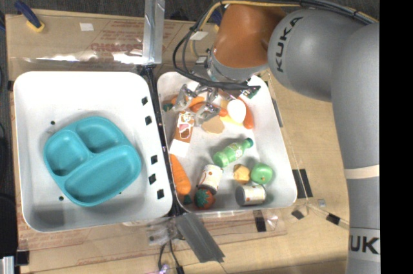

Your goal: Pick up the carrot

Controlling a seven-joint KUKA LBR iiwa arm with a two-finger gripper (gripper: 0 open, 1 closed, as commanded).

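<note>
The end effector (pixel 205 105) is seen lowered into the far end of the right bin (pixel 284 156), among small items heaped there; whether it is spread or closed, or has hold of anything, cannot be told, since the wrist hides most of it. The carrot (pixel 180 175) is found well apart from it, laid lengthwise against the bin's left wall near the near corner, just beside a strawberry (pixel 205 198). A green bottle (pixel 231 153) and a green apple (pixel 262 173) are scattered between. A teal divided plate (pixel 92 158) is set in the left bin (pixel 32 89). A reach toward the left wall is judged necessary.
</note>
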